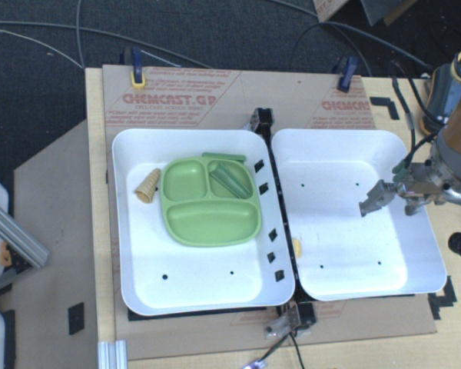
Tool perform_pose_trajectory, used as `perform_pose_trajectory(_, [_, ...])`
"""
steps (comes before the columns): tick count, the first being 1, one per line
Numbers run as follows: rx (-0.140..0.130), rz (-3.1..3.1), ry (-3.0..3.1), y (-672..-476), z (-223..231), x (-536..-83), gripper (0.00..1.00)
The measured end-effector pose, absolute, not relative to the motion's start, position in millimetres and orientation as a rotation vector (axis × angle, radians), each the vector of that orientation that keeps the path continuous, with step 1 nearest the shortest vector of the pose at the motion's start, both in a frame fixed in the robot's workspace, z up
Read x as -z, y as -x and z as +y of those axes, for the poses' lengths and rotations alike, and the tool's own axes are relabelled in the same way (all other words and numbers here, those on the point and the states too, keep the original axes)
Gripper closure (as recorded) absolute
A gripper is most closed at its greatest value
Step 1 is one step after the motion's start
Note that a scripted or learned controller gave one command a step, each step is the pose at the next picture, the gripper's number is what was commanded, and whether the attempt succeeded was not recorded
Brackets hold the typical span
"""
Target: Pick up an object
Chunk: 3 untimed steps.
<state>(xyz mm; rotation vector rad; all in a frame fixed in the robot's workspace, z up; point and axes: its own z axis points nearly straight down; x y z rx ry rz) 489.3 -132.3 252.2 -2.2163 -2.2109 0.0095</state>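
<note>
- The left bin (138, 275) carries a green divided plate (211, 206), set toward its far half and clear of the walls
- A darker green piece (230, 179) lies in the plate's far-right compartment; a similar green strip (224, 157) lies just beyond the plate's far rim
- A tan ice-cream cone (147, 185) lies on the bin floor just beside the plate's left edge, wide end toward the far side
- A small yellowish item (296, 247) sits at the left wall of the right bin (346, 267), against the divider between the two bins
- Handling judgement: the cone appears light, rigid and tapered; it will likely slip toward its narrow end, so take hold across the wider part, fingers spanning its short axis
- Handling judgement: the plate appears stiff, smooth plastic and too broad to span; only a rim pinch would serve, and a shallow rim is liable to slide out
- Handling judgement: the darker green piece looks slim and light; grip it across its narrow width, noting that the compartment wall restricts finger clearance
- The arm enters from the right, with the wrist over the right wall of the right bin
- The end effector (375, 198) points left and downward, over the right half of the right bin, well apart from every object listed
- End effector state: nothing lies between the fingers; whether they are released or clenched cannot be determined from this view
</note>
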Motion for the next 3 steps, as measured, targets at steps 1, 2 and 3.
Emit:
perform_pose_trajectory(1, [0.000, -2.221, 2.219, -491.5, -132, -257, 0.00])
perform_pose_trajectory(2, [-0.004, -2.217, 2.218, -491.3, -132, -215, 0.00])
perform_pose_trajectory(3, [-0.004, -2.216, 2.216, -493.9, -122, -166, 0.00])
